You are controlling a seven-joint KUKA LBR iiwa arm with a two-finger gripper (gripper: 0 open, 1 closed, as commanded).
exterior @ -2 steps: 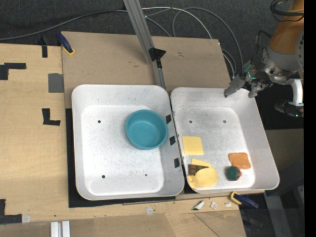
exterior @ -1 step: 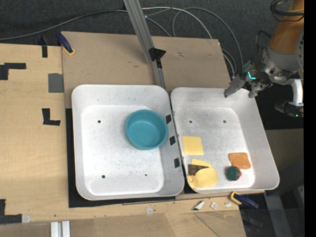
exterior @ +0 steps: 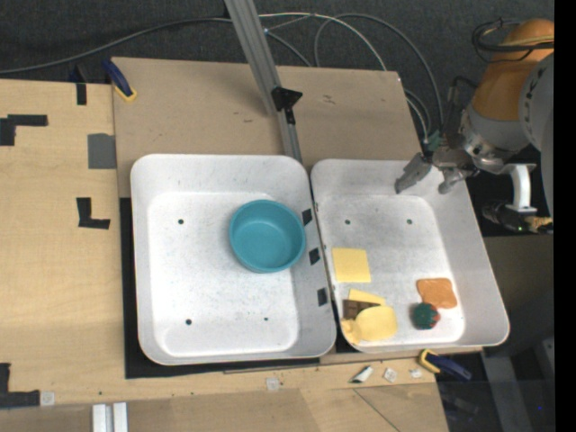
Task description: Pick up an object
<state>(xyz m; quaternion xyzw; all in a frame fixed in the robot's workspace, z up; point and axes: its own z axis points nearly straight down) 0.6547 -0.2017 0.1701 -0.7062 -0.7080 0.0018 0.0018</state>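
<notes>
Plainly, from the camera view: gripper (exterior: 428, 175) poised over the far rim of the right bin (exterior: 468, 241), fingers (exterior: 409, 176) splayed apart, nothing between them, released. Well apart from every candidate, all clustered toward the near end of that bin: yellow square (exterior: 351, 265) nearest the middle, a second yellow piece (exterior: 371, 323) with a dark brown bit (exterior: 353, 310) touching it at the near left corner, orange piece (exterior: 436, 292) near the right wall, small green and red ball (exterior: 425, 316) just beside it. Over in the left bin (exterior: 162, 268), a blue bowl (exterior: 265, 235) sitting upright near the dividing edge. Likely troubles from this pose: a straight descent closing on bare bin floor, or clipping the far rim, given the start right above it. Flat yellow pieces probably too thin to pinch, fingers apt to skate over them. Ball liable to roll away under a glancing touch and nudge the orange piece. Corner cluster crowded against the walls, so a fingertip may jam on the rim or catch two things at once. Bowl too wide unless taken by its rim.
</notes>
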